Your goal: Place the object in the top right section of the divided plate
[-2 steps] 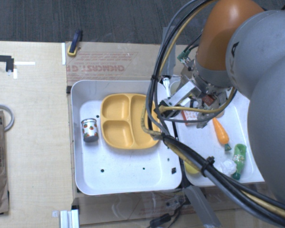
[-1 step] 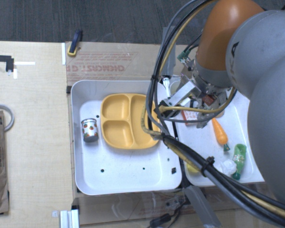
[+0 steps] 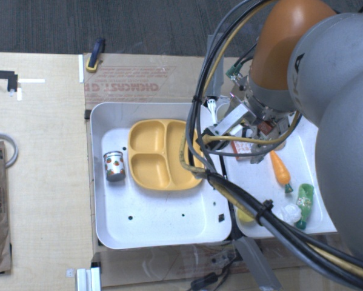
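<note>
Tool [image 3: 249, 139] low over right bin [image 3: 308, 156], presumably for picking there, grip state impossible to tell; plate [image 3: 160, 156] waiting in left bin [image 3: 157, 223].

Single fixed camera above the bench [image 3: 36, 162], slanting down on both white bins [image 3: 99, 180], arm [image 3: 326, 71] close at right.

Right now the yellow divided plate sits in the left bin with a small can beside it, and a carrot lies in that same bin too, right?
Not quite. The camera view shows the carrot in the right bin. The yellow divided plate and the small can are in the left bin, as you said.
</note>
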Motion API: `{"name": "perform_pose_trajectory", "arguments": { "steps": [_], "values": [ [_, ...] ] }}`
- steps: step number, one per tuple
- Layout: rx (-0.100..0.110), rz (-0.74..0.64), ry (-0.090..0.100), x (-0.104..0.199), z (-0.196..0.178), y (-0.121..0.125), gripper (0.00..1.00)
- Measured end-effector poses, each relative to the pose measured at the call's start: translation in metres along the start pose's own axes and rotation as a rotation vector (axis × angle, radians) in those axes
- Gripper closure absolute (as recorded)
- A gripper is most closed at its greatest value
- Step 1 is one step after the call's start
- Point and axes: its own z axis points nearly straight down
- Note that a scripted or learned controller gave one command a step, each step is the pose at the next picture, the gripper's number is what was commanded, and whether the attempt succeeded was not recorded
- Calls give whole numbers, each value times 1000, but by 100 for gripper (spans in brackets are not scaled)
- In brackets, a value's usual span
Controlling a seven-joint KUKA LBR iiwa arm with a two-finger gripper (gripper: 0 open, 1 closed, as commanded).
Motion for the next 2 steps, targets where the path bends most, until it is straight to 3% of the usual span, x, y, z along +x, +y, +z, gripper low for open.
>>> {"name": "perform_pose_trajectory", "arguments": {
  "steps": [1,2],
  "values": [
    [2,-136,0,-4,70,97,0],
    [3,-251,1,-85,97,131,0]
  ]
}}
